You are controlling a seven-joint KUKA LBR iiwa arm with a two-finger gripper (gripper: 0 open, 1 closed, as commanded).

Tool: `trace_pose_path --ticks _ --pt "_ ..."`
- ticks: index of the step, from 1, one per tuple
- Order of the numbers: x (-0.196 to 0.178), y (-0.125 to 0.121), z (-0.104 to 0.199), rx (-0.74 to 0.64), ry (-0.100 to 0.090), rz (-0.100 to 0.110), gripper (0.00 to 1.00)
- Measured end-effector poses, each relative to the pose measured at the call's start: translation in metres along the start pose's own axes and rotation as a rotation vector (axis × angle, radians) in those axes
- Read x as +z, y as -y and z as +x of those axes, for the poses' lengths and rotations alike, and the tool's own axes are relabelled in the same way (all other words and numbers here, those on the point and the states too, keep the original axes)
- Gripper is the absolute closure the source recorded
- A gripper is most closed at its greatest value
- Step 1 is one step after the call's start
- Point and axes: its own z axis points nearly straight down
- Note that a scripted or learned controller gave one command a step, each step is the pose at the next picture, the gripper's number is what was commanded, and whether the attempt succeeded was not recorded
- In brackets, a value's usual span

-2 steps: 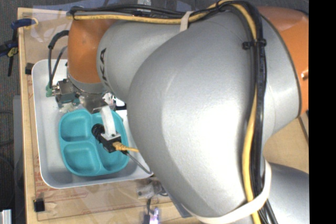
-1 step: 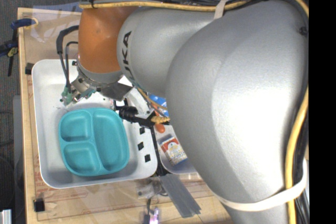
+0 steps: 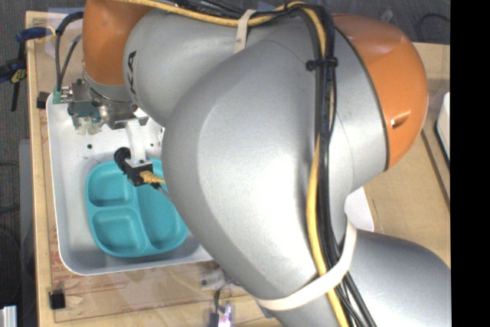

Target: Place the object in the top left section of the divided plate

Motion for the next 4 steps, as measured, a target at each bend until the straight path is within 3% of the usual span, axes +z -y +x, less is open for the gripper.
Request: trace_pose_path --ticks 1,2,3,4 --pt "-0.052 0.098 0.010 -0.048 -0.001 0.001 1.00" --pt "-0.040 0.056 0.001 0.466 0.000 0.002 1.00" --pt "0.048 0.064 0.013 1.073 -0.003 -0.005 1.00" --pt "-0.072 0.121 0.021 1.281 -0.002 -0.001 1.00"
